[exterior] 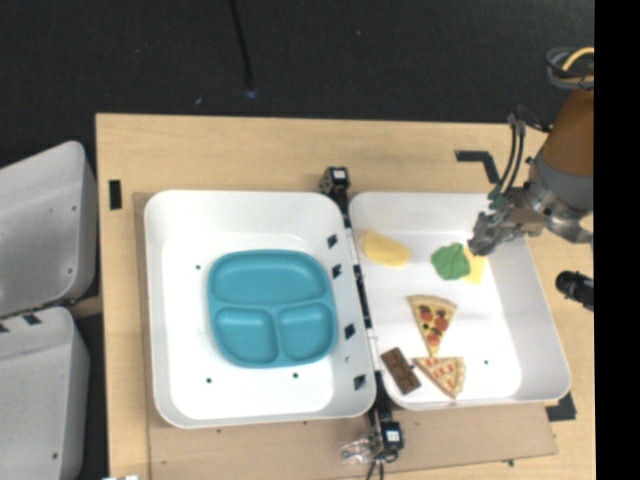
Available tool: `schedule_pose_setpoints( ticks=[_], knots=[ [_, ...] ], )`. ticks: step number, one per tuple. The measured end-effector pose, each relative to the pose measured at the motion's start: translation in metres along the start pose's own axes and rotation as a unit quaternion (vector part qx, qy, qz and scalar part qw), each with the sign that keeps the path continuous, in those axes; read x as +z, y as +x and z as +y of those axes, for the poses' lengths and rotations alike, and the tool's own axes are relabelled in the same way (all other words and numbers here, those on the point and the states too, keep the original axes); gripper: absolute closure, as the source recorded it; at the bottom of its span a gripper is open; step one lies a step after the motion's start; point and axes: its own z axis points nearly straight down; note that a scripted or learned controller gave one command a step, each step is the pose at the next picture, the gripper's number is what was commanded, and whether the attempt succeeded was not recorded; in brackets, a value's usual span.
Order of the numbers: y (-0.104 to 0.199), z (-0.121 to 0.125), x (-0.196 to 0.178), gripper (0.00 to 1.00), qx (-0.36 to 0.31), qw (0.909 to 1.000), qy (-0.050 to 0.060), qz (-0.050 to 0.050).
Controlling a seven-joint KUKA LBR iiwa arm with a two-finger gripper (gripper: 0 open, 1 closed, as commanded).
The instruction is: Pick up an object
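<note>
Two white bins sit side by side on the table (220, 153). The left bin (170, 368) holds a blue divided plate (270, 306) near its middle. In the right bin (520, 358) lie a yellow lump (386, 250) at about ten o'clock, a green piece (452, 261) at one o'clock with a small yellow bit (473, 271) just beside it, a pizza slice (432, 323) near the centre, and a second pizza slice (444, 375) beside a brown bar (401, 370) at six o'clock. The gripper (487, 233) hangs low over the bin's two o'clock corner, just beside the green piece; whether its fingers are spread or pressed together I cannot tell.
</note>
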Motion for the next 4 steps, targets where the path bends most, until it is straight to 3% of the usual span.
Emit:
schedule_pose_setpoints(
  ticks=[4],
  knots=[
    [0.211, 0.017, -0.003, 1.0, -0.001, 1.0, 0.001, 0.0]
  ],
)
